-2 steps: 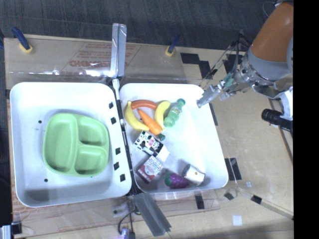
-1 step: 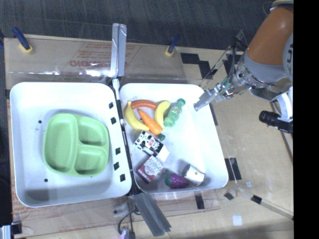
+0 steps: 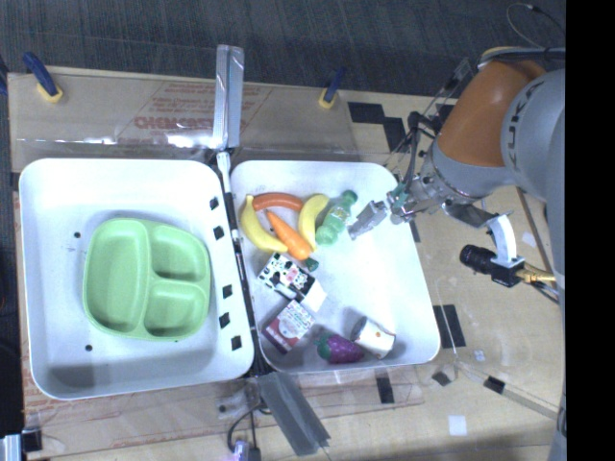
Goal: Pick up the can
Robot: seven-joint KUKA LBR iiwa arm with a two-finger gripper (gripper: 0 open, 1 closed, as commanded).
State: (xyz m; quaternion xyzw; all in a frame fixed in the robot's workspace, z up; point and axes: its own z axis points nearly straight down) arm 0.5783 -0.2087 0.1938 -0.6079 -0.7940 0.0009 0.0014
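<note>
Counter [image 3: 480, 353] with a pale wooden top carrying two shallow white bins set side by side and touching along their inner rims: the left bin [image 3: 38, 286] and the right bin [image 3: 404, 286]. A sheet of clear plastic [image 3: 173, 113] with red print lies flat on the counter behind the bins, with blue clamps [image 3: 43, 77] at the counter's back edge. Small black and white tape squares [image 3: 447, 327] are stuck to the bare surface to the right of the right bin.
</note>
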